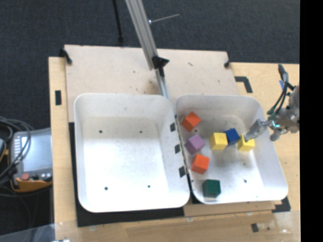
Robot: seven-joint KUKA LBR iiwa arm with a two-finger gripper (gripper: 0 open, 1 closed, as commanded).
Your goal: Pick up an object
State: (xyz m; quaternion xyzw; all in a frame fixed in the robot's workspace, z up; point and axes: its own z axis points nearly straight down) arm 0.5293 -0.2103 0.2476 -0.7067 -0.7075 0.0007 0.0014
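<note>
The gripper [251,131] hung by the right bin's [270,178] right wall, just above a yellow cube [246,144]. A blue cube [232,135] and another yellow block [218,140] crowded its left. Whether the cube was held could not be told. The left bin [88,185] lay wide and smooth.

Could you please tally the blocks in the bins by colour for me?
Orange blocks: 2
Yellow blocks: 2
Purple block: 1
Blue block: 1
Green block: 1
Total: 7, all in the right bin.
</note>
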